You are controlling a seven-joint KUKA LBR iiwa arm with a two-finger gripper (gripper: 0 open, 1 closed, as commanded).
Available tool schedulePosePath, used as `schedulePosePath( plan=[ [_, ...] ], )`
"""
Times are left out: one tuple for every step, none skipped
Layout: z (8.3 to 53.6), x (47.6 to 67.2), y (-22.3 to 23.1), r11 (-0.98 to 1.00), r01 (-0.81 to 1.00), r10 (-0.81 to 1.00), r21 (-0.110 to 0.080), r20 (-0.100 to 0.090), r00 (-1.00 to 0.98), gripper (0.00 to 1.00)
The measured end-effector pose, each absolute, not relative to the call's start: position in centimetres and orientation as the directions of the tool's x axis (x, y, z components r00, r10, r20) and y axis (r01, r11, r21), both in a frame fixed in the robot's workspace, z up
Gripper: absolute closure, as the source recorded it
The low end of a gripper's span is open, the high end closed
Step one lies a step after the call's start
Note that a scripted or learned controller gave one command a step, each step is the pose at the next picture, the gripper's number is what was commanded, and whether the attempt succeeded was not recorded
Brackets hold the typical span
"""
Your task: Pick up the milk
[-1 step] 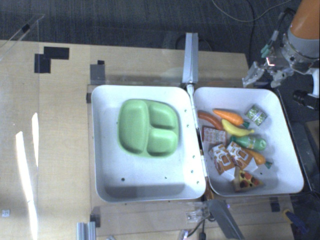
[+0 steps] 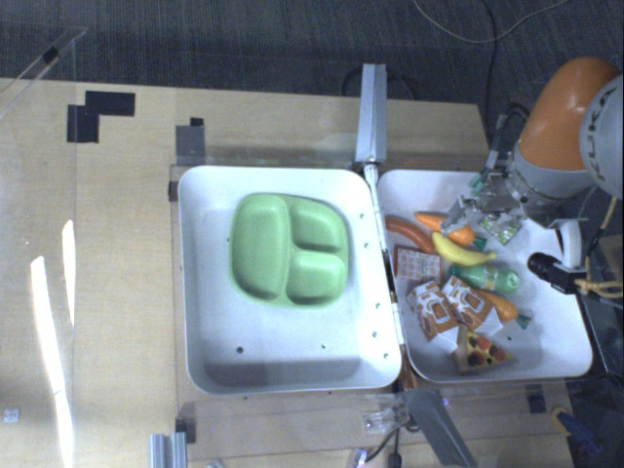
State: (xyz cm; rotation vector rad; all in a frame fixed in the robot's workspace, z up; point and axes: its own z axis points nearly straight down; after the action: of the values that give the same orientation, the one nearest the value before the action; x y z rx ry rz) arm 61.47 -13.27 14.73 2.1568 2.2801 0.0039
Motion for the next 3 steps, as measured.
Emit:
schedulePosePath(
  plan=[
    [9.0, 51.1, -10.7, -0.057, 0.998, 0.998, 0.008, 0.001, 0.057, 0.00],
    [9.1, 49.4, -8.6, 0.026, 0.999, 1.000, 0.027, -0.007, -0.025, 0.00],
    [10.2, 49.6, -8.3, 0.028, 0.999, 1.000, 0.027, -0.001, -0.028, 1.00]
  ],
)
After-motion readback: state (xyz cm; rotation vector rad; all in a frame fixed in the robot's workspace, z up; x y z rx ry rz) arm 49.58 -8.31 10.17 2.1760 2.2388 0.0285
